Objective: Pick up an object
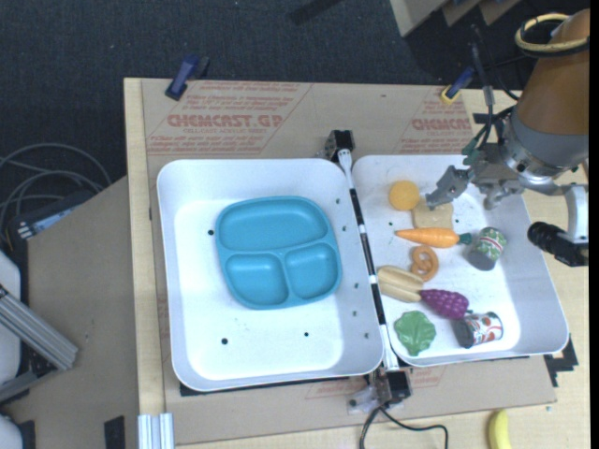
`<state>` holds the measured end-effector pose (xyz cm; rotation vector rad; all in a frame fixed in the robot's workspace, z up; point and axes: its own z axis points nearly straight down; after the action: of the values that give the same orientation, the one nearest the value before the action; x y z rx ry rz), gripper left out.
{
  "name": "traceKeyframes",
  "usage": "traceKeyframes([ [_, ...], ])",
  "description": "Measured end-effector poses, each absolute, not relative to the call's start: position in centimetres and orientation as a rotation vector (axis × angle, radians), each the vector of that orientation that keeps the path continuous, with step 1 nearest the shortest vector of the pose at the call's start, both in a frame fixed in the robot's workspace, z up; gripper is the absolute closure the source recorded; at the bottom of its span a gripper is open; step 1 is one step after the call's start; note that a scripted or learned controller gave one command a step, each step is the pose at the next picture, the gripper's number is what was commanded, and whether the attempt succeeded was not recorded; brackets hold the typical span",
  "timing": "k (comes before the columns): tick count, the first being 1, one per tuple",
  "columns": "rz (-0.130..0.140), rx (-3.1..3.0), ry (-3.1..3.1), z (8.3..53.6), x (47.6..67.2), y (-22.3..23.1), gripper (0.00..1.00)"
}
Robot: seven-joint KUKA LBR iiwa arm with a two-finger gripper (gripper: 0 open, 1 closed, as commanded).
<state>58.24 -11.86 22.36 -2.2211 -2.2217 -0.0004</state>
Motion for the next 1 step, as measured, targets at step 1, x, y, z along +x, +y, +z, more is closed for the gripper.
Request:
traceKeyframes([
  [1,0.002,-2.221,-2.220,16.35,58.19,-14.26,0.00],
])
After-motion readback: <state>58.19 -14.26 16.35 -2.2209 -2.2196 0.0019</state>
